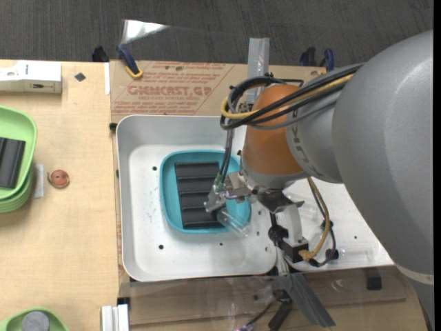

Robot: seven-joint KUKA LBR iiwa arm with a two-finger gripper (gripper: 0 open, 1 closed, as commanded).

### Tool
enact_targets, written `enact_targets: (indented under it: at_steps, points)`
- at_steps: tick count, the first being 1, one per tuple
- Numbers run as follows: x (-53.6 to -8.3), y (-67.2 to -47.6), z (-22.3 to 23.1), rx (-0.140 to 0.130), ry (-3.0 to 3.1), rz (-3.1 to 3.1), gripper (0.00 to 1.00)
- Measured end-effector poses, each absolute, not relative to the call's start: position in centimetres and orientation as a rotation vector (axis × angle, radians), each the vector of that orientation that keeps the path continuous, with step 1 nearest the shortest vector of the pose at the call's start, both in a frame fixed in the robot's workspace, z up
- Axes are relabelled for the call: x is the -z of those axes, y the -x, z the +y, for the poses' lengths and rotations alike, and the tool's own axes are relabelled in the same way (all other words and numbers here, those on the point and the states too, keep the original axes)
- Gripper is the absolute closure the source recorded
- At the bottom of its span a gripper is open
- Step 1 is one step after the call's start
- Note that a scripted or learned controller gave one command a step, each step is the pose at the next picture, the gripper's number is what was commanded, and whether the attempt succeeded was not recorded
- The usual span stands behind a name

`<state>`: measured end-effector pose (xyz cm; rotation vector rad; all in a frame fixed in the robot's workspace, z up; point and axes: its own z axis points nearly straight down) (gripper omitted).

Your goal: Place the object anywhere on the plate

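Grey arm (386,150) looms nearest; its gripper (224,202), grip state untellable, hovers at the teal plate's (169,198) four o'clock rim, where the dark ridged object (196,192) could snag.

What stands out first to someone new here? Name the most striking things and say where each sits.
The big grey arm with its orange band reaches in from the right, and its gripper hangs over the white bin. Under it lies a teal plate bearing dark ribbed pieces. At the far left edge sits a green tray.
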<state>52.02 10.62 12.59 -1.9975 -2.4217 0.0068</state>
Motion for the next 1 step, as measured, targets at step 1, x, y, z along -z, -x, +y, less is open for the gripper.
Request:
enact_targets:
  at_steps: [1]
  points:
    - [-12.59, -52.02, 10.62, -0.007, 1.997, -2.422, 0.00]
